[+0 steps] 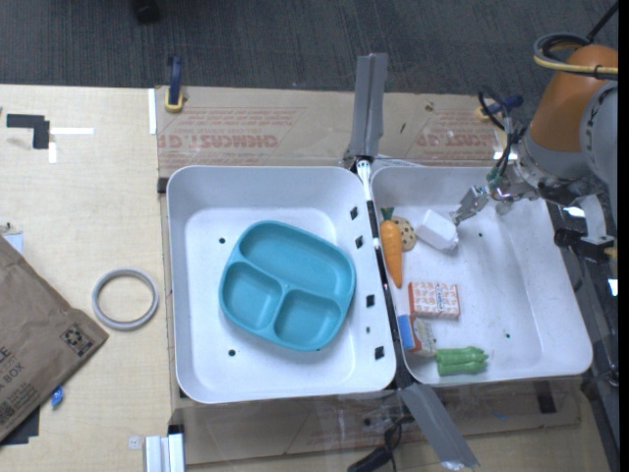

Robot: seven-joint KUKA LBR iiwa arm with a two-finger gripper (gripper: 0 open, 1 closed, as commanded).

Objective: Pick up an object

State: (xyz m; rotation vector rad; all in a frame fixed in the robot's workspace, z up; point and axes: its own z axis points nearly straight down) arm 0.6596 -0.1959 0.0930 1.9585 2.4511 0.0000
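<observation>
I am hovering my end effector over the right bin, near a white block; whether it is clenched I cannot tell. A carrot is lying alongside. The desk is carrying a tape ring; dark carpet is lying beyond.

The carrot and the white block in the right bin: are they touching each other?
Apart. The camera view shows a strip of bare bin floor between the carrot and the white block, which lies to its right.
</observation>
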